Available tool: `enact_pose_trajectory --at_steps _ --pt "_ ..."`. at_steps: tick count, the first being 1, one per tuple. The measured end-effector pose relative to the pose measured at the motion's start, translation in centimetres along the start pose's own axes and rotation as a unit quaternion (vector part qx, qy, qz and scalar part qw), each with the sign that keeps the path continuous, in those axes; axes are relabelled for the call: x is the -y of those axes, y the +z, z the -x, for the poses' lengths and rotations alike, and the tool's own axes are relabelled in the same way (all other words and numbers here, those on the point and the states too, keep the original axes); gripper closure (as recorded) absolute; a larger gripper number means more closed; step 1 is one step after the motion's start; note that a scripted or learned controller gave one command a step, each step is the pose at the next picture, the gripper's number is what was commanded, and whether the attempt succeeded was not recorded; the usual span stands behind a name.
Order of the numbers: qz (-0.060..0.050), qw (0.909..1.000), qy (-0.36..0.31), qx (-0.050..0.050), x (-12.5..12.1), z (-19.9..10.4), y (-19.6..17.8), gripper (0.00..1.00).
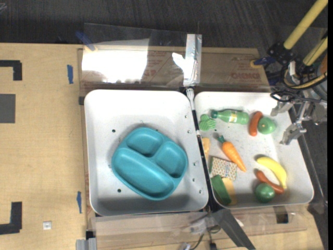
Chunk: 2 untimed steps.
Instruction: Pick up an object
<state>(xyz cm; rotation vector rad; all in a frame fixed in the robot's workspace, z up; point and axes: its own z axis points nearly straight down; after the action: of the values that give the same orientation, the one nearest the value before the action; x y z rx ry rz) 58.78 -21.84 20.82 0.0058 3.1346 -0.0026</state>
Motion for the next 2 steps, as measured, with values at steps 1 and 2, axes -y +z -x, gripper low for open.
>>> enact_pose_trajectory --at_steps 1,2 --pt "0.002 0.9995 0.03 -0.005 0.2 -0.4 10.2 0.0" --pt "0.0 0.9968 0.08 0.002 -3.3 2.5 12.0 0.0"
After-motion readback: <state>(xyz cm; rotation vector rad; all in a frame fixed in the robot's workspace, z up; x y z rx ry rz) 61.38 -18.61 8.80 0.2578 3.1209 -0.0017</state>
